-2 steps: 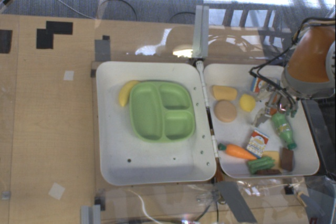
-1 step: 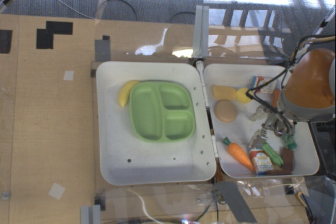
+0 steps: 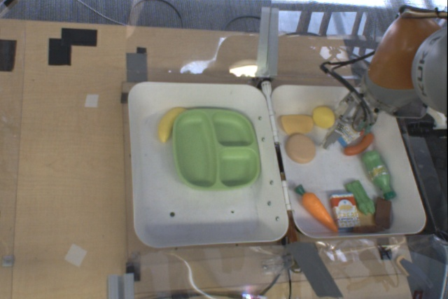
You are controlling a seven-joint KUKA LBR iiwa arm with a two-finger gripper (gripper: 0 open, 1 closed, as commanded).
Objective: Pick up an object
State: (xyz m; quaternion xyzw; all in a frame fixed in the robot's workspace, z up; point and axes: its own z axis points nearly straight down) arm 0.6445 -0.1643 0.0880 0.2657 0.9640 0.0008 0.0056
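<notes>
My gripper (image 3: 341,132) hangs low over the right bin (image 3: 413,217), at its upper middle. It sits between a small yellow lemon (image 3: 323,117) on its left and a red sausage (image 3: 359,144) just to its lower right, close to both. I cannot make out anything held in it. Around it lie a yellow-orange wedge (image 3: 297,124), a round peach-coloured piece (image 3: 301,148), a green bottle (image 3: 378,174), a carrot (image 3: 316,209), a small juice box (image 3: 344,211), a green pickle (image 3: 361,197) and a brown bar (image 3: 381,213).
The left bin (image 3: 150,220) holds a green divided plate (image 3: 215,148) with a banana (image 3: 166,124) against its left edge. A metal divider post (image 3: 267,45) stands between the bins at the back. The arm's orange band (image 3: 395,56) looms over the right bin's far corner.
</notes>
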